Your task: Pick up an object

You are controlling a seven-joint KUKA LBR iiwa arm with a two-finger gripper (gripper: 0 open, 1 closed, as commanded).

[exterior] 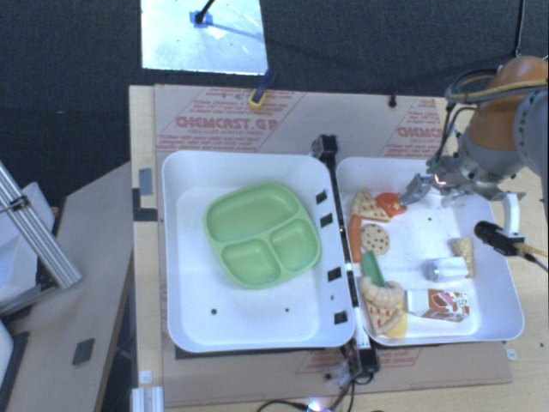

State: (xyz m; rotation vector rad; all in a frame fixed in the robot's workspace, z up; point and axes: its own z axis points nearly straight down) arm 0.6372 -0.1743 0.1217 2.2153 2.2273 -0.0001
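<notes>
End effector [420,189] hovers low in the right bin [506,316], and I can't tell how it's set. Just left sits a red piece [389,203], partly tucked beside a waffle wedge [365,202]

Bench [146,230] bears board [223,123]; two white bins [197,316] [502,312] side by side on board.

The left bin [184,256] holds a divided plate [262,233] near its middle, while the right bin [502,312] holds a cluster of food items [375,256] along its left wall, a small can [447,269] and a packet [442,303] further right, and the gripper [418,189] seemingly above its back left corner.
</notes>
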